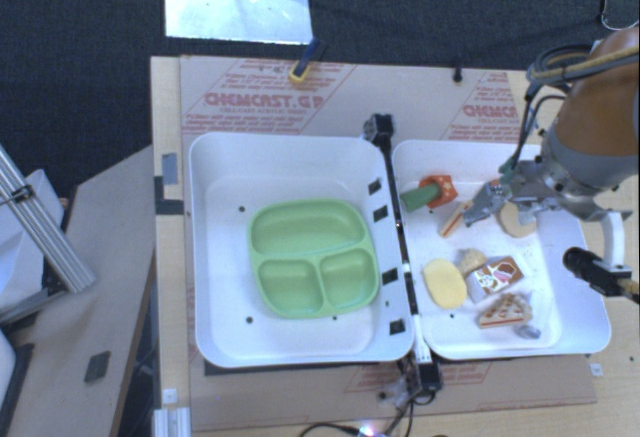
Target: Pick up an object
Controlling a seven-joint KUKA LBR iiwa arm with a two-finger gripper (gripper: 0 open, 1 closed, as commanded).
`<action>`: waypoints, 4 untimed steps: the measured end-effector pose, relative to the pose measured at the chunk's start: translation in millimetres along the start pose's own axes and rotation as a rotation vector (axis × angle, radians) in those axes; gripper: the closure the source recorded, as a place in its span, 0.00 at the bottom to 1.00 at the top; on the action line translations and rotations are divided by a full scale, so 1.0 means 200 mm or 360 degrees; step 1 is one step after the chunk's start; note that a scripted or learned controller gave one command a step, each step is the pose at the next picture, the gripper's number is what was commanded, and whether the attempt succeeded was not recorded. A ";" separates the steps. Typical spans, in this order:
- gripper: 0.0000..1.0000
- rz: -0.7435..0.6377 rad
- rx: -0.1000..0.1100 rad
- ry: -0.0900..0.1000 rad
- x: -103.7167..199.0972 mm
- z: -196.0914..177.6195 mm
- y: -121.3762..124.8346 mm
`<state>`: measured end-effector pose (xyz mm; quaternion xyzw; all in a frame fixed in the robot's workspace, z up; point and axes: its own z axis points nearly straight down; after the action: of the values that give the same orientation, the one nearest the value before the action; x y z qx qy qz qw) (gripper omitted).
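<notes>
Two shallow white plastic bins: left bin point(220, 255) holds one green three-compartment plastic tray point(312, 257), right bin point(590, 325) holds the small toy food. Gripper point(492, 203) low over right bin; finger opening can't be made out, nothing visibly held. One orange carrot-like stick point(452, 219) just beside the fingertips, one red-and-green vegetable piece point(428, 193) beyond it, one tan round piece point(516, 220) just behind. Nearer the camera: one yellow oval piece point(445, 283), one printed packet point(495, 275), one sandwich wedge point(505, 310).
</notes>
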<state>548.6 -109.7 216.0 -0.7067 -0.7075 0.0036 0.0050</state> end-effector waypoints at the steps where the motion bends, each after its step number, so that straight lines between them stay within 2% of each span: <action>1: 0.00 -0.0004 -0.0022 -0.0003 0.00 -0.04 0.01; 2: 0.00 -0.0001 -0.0016 -0.0002 0.02 0.18 0.02; 3: 0.00 0.0000 -0.0017 -0.0002 0.03 0.48 0.03; 4: 0.00 0.0000 -0.0016 -0.0002 0.03 0.67 0.03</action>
<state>553.4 -103.5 82.5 -0.7068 -0.7074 0.0004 0.0010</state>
